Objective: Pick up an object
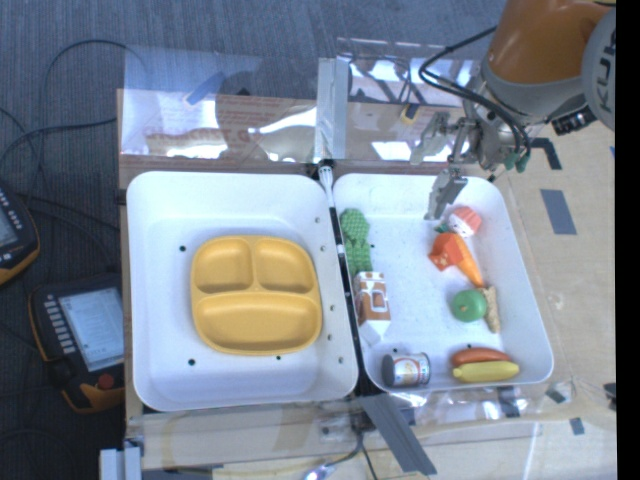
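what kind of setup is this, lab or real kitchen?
Most likely a robot lab test bench, not a kitchen: two white bins on a bench, toy food like a plastic carrot, and a handheld controller with loose cables on carpet.

The arm reaches in from the upper right, its orange band at the top and the grey wrist below it. Black cables loop off the wrist. The gripper hangs low from it, pointing down and slightly left. A finger shows as a thin grey bar.
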{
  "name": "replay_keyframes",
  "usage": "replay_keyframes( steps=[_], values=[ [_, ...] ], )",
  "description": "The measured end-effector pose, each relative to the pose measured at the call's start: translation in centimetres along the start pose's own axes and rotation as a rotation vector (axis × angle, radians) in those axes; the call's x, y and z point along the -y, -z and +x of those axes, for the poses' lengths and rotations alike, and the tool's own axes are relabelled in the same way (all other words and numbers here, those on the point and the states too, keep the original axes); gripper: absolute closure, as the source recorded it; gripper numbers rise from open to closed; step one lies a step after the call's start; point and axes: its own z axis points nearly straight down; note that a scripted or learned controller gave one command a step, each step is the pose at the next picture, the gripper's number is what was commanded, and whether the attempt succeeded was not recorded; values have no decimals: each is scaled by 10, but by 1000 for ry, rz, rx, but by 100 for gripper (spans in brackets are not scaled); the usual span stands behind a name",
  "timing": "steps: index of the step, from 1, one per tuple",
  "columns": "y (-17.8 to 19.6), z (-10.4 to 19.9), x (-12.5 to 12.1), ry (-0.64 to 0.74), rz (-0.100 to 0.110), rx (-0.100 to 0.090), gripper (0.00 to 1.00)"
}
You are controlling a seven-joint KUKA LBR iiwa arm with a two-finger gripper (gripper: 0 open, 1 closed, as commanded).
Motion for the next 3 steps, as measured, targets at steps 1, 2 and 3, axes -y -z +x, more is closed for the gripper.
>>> replay_keyframes(
  steps=[1,2,3],
  values=[
    [-168,43,25,397,0,-4,0],
    [-155,88,69,345,0,-2,0],
    [-189,85,79,362,1,5,0]
  ],
)
